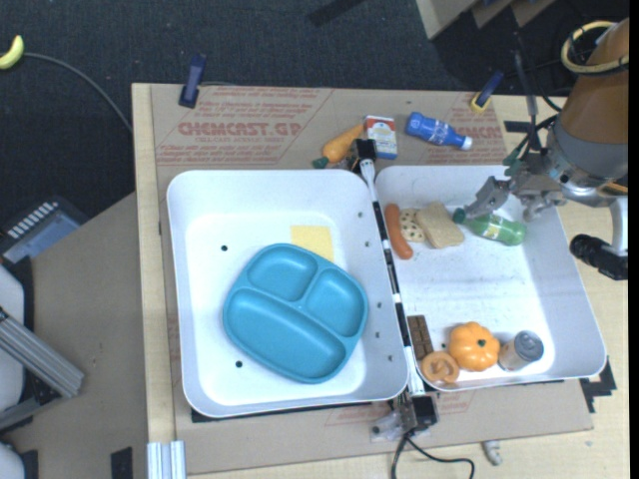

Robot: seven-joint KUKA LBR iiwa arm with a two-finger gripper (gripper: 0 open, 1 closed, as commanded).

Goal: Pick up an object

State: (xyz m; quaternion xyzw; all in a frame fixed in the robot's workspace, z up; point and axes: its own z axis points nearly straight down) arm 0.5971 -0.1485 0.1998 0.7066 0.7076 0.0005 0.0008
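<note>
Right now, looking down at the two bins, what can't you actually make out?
- Gripper: the camera view is too coarse to show whether it is touching the green bottle.
- Arm: cut off by the right edge.
- Small carton behind the bins: print too small to read.
- Yellow slice: partly covered by the blue tray.

Claw (486,205) low in right bin (559,297), just beside green bottle (499,230).

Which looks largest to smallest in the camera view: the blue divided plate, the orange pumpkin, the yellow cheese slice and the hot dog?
1. Blue divided plate, by far the largest.
2. Yellow cheese slice, though the plate hides part of it.
3. Orange pumpkin and hot dog look close in area; too alike to rank.
</note>
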